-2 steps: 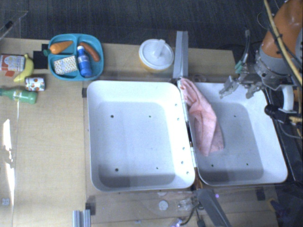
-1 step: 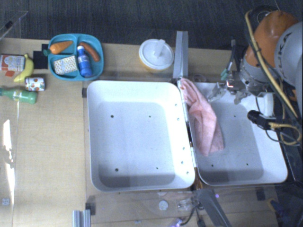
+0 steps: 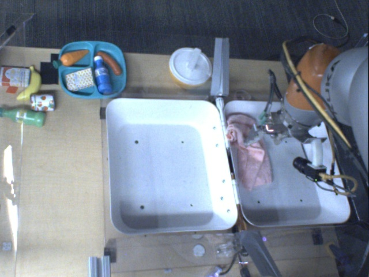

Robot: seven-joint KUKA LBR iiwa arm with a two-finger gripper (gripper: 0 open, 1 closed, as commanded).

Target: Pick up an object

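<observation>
A crumpled pink cloth [image 3: 250, 157] lies along the left wall of the right bin [image 3: 288, 208]. Its bunched upper end sits near the bin's back left corner. My gripper [image 3: 262, 126] reaches in from the right and hangs low over that upper end, at or just touching the cloth's top right edge. The grey arm with its orange band [image 3: 314, 68] rises behind it at the right. Nothing is seen lifted off the bin floor.
The left bin [image 3: 167, 107] stands beside it, split off by a narrow ridge. Behind the bins are a yellow tub with a white lid [image 3: 190, 67] and a blue divided plate of toy food [image 3: 92, 68]. A banana, a can and a green bottle [image 3: 23, 116] lie far left. Black cables [image 3: 311, 172] cross the right bin.
</observation>
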